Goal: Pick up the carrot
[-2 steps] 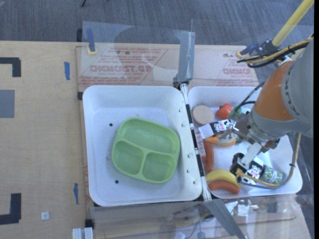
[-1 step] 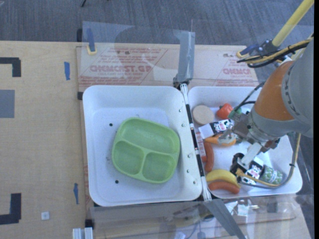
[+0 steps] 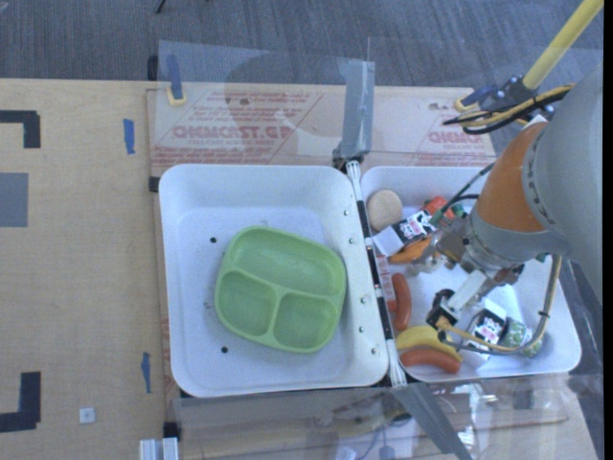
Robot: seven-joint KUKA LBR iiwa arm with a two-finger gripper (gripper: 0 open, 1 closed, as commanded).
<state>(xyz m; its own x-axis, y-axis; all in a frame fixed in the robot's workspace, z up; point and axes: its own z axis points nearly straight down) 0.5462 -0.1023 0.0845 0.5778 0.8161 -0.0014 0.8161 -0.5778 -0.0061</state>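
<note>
The carrot (image 3: 411, 252), a small orange piece, lies in the upper left part of the right bin (image 3: 567, 353), just below a black-and-white box (image 3: 414, 226). My gripper (image 3: 442, 247) is low in the bin, right beside the carrot on its right side. The grey arm with its orange band (image 3: 508, 199) covers the wrist, and I cannot make out whether anything is held.
The right bin also holds a tan round piece (image 3: 385, 207), a red sausage (image 3: 400, 300), a banana (image 3: 425, 336), a hot dog (image 3: 431, 357) and another black-and-white item (image 3: 488, 327). The left bin (image 3: 182, 209) holds a green divided plate (image 3: 280, 288).
</note>
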